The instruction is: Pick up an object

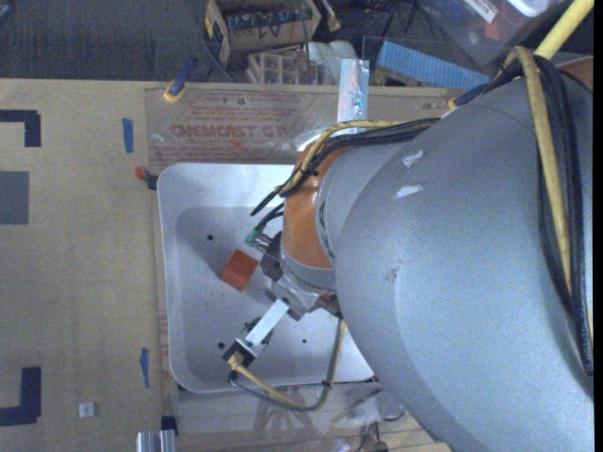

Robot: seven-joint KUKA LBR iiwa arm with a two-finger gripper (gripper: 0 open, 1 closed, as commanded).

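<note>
An orange-red block (pixel 239 269) lies in the white bin (pixel 184 196), seemingly beside the tool (pixel 268 254), whose grip I cannot tell

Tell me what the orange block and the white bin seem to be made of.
Orange block: probably matte plastic or foam; flat, even colour, no glare. White bin: likely smooth plastic or painted metal; faint sheen, rounded corners.

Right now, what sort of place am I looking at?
Probably a robotics lab: a big grey robot arm reaches over a white bin holding an orange block, on a taped bench, with a cardboard box behind.
</note>
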